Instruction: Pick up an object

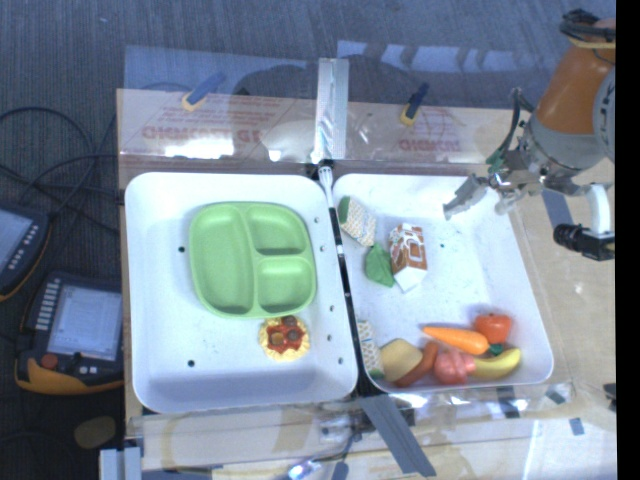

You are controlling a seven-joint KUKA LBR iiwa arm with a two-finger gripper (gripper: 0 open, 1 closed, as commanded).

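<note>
Up at the far right corner of the right bin (530, 268), my gripper (482, 193) hangs above the white floor with nothing between its fingers; the two fingers look spread apart, one reaching left toward the bin's middle, so I read the hand as released. From my seat I see the grey arm with its orange band (572, 93) coming in from the right edge.

Nearest the hand, though still apart from it, lies a small box with red-and-white print (407, 248), its long axis running roughly near-to-far in the bin. Just left of it sit a green leaf-like piece (379, 266) and a pale patterned piece (357, 222) by the dividing wall.

Along the near wall I have a cluster: a carrot (455, 339) lying left-to-right with its tip toward the left, a tomato (493, 326) at its right end, a banana (499, 364) below, plus a pink piece (452, 367) and a tan piece (398, 354).

Over in the left bin (150, 298) rests a green divided plate (252, 258), with a small pizza toy (284, 337) just beside its near edge.
</note>
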